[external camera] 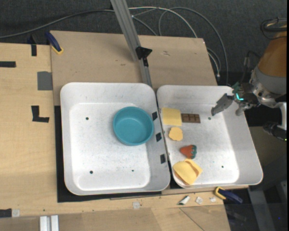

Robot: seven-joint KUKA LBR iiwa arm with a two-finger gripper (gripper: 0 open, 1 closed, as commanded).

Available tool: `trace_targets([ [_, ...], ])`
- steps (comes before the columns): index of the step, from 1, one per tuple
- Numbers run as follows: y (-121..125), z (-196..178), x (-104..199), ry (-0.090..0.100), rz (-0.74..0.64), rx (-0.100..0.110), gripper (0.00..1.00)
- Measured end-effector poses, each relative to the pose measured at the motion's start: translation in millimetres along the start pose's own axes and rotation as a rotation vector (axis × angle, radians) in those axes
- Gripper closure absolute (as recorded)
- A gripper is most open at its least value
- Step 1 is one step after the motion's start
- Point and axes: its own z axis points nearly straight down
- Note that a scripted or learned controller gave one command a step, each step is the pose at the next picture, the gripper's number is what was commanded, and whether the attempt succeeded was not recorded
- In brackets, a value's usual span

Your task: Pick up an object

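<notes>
Two shallow white plastic bins sat side by side on the pale wooden desk (19,143). The left bin (77,172) held a round teal bowl (132,125), upright, close to the bin's right wall. The right bin (231,162) held five small things gathered along its left half: a flat pale-yellow square block (172,116) near the top, a dark brown chocolate-bar piece (190,118) touching its right side, a small rounded yellow lump (176,134) just below the square, a red strawberry-like toy with a green end (188,151) lower still, and a larger yellow folded piece (187,171) near the bin's bottom left corner. None of them was lifted; all lay on the bin floor.

The grey arm with its orange band (273,57) reached in from the right, and its jaws (226,105) hung over the upper right edge of the right bin, well apart from the cluster of objects. Two dark fingers (220,106) pointed down and to the left, seeming spread and released, with nothing between them.

A slanted grey metal pole (127,23) crossed the upper desk, and loose cables (183,18) trailed behind the bins.
</notes>
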Motion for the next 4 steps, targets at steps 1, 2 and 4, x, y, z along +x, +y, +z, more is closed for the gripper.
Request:
trace_targets([
  [1,-2.0,52.4,-9.6,0.0,0.002,0.005,0.0],
  [2,-8.9,99.5,-3.9,0.001,0.0,0.005,0.0],
  [4,-8.0,115.9,-2.6,-0.001,-0.002,-0.001,1.0],
])
